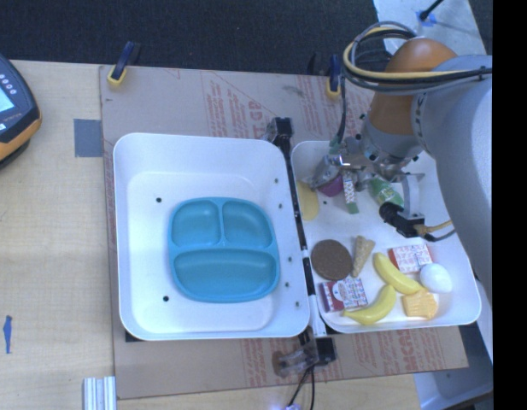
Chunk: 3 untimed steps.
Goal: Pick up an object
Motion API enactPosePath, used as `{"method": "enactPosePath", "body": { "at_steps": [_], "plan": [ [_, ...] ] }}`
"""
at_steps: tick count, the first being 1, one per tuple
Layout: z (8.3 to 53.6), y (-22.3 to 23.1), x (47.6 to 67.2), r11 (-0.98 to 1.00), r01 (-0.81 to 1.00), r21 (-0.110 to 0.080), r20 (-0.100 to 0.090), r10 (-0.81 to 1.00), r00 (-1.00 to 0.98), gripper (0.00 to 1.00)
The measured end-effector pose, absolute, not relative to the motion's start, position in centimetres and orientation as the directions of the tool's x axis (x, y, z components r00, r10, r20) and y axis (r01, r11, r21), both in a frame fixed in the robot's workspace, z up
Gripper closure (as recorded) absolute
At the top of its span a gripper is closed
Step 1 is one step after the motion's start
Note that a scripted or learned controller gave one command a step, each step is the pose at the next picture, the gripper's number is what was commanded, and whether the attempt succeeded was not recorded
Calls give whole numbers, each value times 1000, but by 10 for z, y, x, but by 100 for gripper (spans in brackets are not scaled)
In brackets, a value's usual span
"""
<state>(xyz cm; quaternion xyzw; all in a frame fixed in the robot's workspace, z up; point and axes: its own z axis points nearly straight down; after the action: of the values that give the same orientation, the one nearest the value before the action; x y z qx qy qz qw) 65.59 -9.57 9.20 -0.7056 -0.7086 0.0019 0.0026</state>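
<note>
Bananas [384,290] nr front; end effector [348,180] low in right bin [468,310].

Fixed overhead camera — slanted, both bins [126,229]

No text can be read with any certainty. The cardboard sheet [246,109] under the bins carries faint red print along its edges, too blurred to make out. Two small packets in the right bin, one [343,295] beside the bananas and one [410,255] near the egg, bear red and white labels whose lettering is too small to read. The orange-rimmed device [2,105] at the table's left edge has a lit screen, perhaps with figures, but they are illegible.
</note>
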Motion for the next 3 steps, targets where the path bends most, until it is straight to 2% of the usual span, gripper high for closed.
{"method": "enactPosePath", "body": {
  "at_steps": [3],
  "plan": [
    [92, -102, 656, 3, 1000, -6, 0, 1000, -3, 0]
  ]
}}
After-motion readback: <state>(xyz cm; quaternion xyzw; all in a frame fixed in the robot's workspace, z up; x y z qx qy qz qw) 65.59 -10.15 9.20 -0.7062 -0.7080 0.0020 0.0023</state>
